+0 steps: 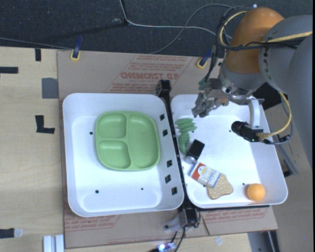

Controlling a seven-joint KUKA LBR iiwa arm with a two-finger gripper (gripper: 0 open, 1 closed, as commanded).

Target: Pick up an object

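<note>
My gripper (203,108) hangs over the far left part of the right bin (262,167). Just below and left of it lies a green leafy toy (185,127) against the bin's left wall. A small black block (196,149) sits nearer the front. Below that lie a red and white packet (203,174) and a tan cookie-shaped piece (220,187). An orange ball (256,192) rests in the front right corner. Nothing shows between the fingers.
The left bin (79,188) holds a green divided plate (127,140). A black clamp divider (170,140) runs between the bins. A black cable part (245,130) of the arm overhangs the right bin's right side. Cardboard lies under both bins.
</note>
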